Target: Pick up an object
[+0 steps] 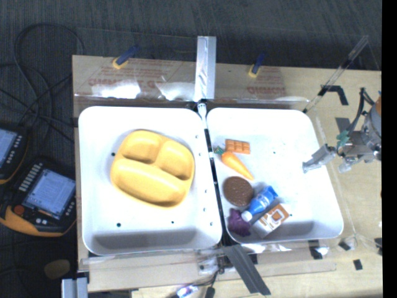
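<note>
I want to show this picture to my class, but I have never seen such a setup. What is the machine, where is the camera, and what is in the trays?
One camera looks down at a slant on a bench with two shallow white bins. The robot arm's gripper reaches in from the right edge, over the right bin; nothing shows between its fingers. The left bin holds a yellow bread-like piece. The right bin holds a toy carrot, an orange waffle, a brown cookie, a blue bottle, a small carton and a purple item.

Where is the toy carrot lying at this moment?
The toy carrot lies in the right bin, close to its left wall, just below the orange waffle piece and above the brown round cookie.
</note>
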